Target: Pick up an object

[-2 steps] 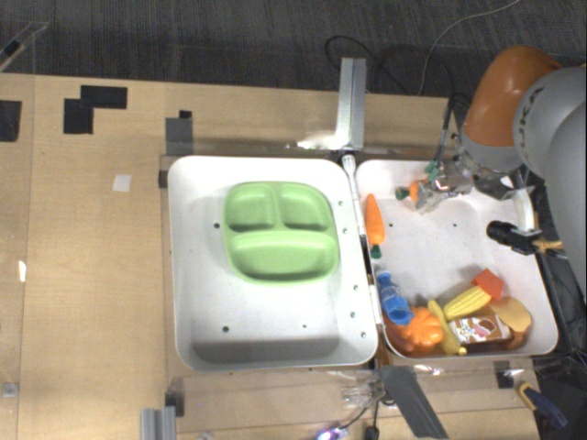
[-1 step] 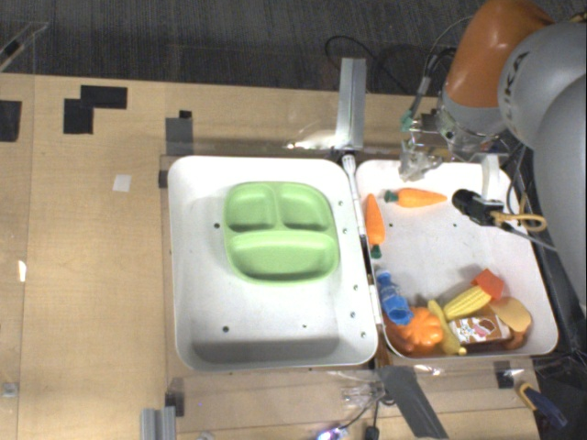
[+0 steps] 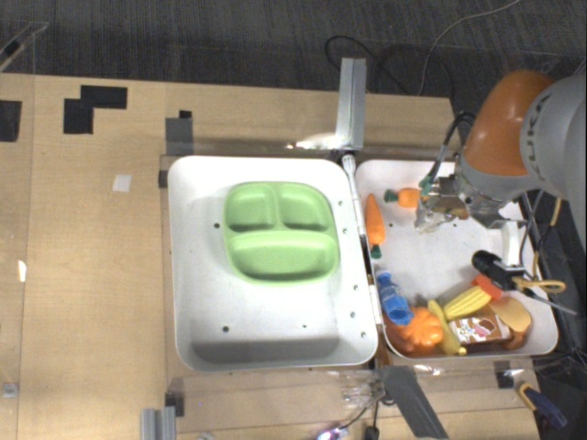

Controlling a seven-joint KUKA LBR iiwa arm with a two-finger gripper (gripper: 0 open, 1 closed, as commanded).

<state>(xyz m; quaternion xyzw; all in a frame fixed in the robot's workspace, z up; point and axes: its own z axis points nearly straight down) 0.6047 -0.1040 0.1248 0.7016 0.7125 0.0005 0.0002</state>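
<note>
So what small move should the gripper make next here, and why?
Probably a short drop straight down with a slight shift toward the small orange piece. The gripper hangs over the right bin near its back wall, with that piece just beside it and the carrot a bit further off. Nothing shows between the fingers, so a pick is yet to be made.

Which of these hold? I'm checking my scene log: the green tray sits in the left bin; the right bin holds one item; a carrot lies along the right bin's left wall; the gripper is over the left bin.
1. The green compartment plastic tray sits in the left white bin: true.
2. The right white bin holds one item: false, several.
3. An orange carrot lies along its left wall: true.
4. The gripper is over the left bin: false, the right.
</note>
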